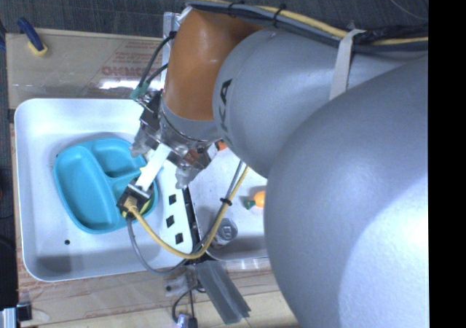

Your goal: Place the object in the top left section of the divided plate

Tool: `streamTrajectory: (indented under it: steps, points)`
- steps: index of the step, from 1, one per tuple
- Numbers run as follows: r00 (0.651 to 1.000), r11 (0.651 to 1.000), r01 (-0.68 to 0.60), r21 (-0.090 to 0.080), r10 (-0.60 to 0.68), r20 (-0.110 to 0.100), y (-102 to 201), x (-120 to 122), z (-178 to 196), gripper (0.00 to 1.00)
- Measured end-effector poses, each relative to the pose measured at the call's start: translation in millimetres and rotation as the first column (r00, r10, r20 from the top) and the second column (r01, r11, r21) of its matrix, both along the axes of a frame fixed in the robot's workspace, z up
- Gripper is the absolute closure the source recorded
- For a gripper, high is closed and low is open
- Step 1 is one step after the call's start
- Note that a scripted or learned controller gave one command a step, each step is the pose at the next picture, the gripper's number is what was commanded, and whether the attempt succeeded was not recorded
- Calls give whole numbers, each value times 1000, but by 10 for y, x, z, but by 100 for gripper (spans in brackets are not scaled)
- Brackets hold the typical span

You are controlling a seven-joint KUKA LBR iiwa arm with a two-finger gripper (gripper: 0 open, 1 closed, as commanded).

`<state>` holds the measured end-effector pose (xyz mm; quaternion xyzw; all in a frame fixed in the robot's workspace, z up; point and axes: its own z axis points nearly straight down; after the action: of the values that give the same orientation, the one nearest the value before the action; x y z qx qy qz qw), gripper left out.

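Note:
A blue divided plate (91,184) lies in the left white bin (33,173), with a long section on its left and smaller ones on its right. My gripper (178,162) hangs over the plate's right edge, mostly covered by the orange-banded wrist (196,71) and the grey arm. A small orange object with a green bit (255,200) lies in the right bin, just right of the gripper and half hidden by the arm. I see nothing lying in the visible sections of the plate.
The wall between the two bins, with black square marks (177,211), runs below the gripper. A brown board (102,57) lies behind the left bin, with a blue-and-yellow tool (30,36) at its far left. The arm hides most of the right bin.

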<state>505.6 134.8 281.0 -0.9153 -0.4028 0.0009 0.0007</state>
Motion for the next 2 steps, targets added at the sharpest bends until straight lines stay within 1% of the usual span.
streamTrajectory:
  steps: [1, 2]
  points:
    - [1000, 1000, -9, -1, 9, -5, 16, -4, 86, 100]
    - [964, 964, -265, 0, 265, -6, 345, -28, -421, 100]
